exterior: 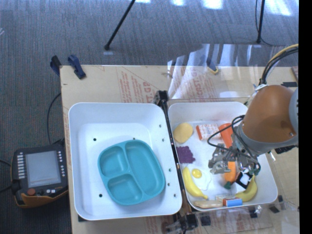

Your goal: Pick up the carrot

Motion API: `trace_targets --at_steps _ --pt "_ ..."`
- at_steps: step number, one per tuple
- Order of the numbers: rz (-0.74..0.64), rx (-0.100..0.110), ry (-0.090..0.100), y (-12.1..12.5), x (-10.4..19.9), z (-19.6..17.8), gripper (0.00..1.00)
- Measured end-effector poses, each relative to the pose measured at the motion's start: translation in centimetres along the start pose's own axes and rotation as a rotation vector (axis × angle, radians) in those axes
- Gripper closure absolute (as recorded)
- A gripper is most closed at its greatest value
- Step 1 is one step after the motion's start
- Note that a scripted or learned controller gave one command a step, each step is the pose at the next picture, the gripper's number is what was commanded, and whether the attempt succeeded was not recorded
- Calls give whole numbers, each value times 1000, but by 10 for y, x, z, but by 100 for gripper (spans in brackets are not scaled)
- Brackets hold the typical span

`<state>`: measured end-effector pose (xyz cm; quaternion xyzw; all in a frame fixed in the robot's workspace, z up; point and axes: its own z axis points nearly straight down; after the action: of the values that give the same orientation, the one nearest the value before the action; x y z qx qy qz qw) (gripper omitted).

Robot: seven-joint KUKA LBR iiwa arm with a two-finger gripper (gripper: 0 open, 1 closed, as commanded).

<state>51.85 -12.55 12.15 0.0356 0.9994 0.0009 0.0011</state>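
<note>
The carrot [230, 171] is a short orange piece with a green end [227, 184]. It lies in the right bin [214, 107], towards that bin's front right. My gripper [228, 164] hangs directly over the carrot's orange part, low in the bin, and its metal body covers the carrot's upper end. The arm's orange band [269, 117] looms above the bin's right side and hides what lies beneath it.
Around the carrot lie a black-and-white item [242, 180], two bananas [194, 184] [249, 192], a fried egg [200, 173], purple grapes [185, 154], a yellow piece [183, 132], a small box [207, 129] and another orange piece [225, 132]. The left bin [85, 116] holds a teal divided plate [130, 172].
</note>
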Motion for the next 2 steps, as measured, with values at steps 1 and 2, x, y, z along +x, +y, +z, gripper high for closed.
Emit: trace_targets --at_steps 1,2 --pt "83 0 4 11 41 -7 100" --pt "344 1 1 57 45 -66 100"
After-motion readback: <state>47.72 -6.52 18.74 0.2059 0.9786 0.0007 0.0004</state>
